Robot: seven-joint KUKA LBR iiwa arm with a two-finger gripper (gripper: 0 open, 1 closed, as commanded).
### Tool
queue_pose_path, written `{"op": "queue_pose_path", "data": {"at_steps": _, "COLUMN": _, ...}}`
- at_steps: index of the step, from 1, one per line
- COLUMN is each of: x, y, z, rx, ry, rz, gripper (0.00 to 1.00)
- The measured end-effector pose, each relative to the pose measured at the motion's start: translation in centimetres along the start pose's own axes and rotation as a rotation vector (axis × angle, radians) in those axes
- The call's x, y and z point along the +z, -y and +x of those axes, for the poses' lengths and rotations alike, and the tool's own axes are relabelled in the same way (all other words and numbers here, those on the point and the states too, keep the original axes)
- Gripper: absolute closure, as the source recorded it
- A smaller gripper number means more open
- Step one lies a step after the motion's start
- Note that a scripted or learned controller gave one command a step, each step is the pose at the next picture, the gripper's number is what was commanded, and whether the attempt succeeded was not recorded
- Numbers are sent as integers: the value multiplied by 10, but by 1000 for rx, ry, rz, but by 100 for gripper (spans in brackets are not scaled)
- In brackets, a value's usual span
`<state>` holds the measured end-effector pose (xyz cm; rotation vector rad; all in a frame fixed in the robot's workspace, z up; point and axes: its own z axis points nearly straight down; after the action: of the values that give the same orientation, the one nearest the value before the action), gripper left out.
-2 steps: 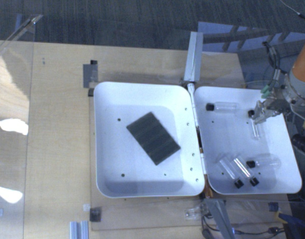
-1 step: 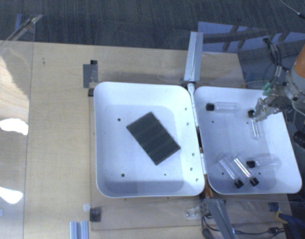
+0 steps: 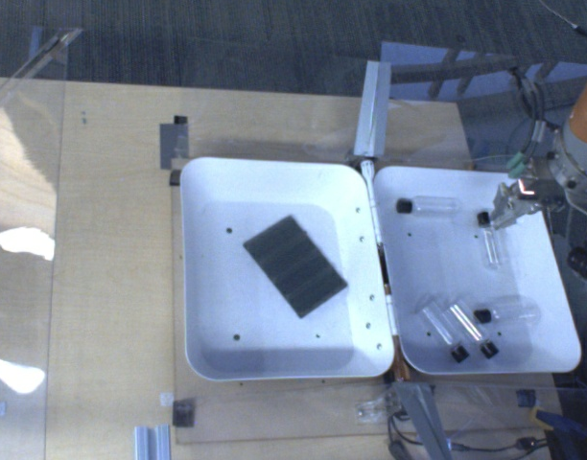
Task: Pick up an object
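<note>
The right bin holds several clear tubes with black caps. One tube lies near its far edge and another tube lies just below the gripper. A cluster of tubes rests near the front edge. My gripper hangs over the right bin's far right part, right beside the black cap of the second tube. In the left bin a dark grey ribbed pad lies flat and turned at an angle.
A metal bracket stands behind the seam between the bins. Cables and arm hardware crowd the far right. The wooden bench stretches out to the left of the bins.
</note>
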<state>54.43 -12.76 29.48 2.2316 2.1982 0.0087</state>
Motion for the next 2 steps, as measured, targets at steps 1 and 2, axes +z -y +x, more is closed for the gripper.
{"op": "queue_pose_path", "data": {"at_steps": 1, "x": -10, "y": -2, "z": 1, "rx": -6, "ry": 1, "rz": -3, "gripper": 100}}
{"op": "queue_pose_path", "data": {"at_steps": 2, "x": -19, "y": -5, "z": 2, "rx": -13, "ry": 2, "rz": -6, "gripper": 100}}
